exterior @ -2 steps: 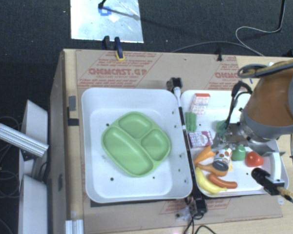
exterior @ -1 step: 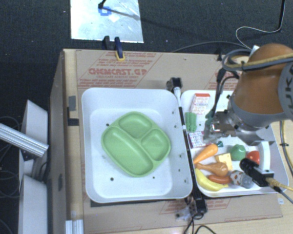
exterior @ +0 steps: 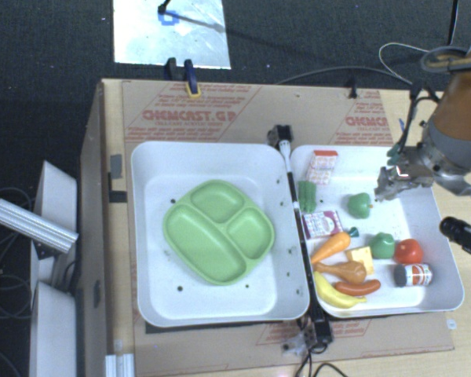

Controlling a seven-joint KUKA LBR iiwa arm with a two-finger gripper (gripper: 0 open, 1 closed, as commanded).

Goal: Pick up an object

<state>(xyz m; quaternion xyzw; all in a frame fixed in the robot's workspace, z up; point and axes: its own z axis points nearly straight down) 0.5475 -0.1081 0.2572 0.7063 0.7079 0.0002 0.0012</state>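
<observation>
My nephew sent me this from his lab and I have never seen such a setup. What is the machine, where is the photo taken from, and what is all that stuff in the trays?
One camera fixed above the bench looks down at a slant. The machine is a robot arm, grey with an orange band, reaching in from the picture's right. At its end is a claw for grasping; it hangs over the right bin near a green pepper toy. I see nothing held in it.

Two shallow white bins sit side by side. The left bin holds a green divided plate. The right one holds toy food: a carrot, a banana, a tomato, a small can and some small packets.
</observation>
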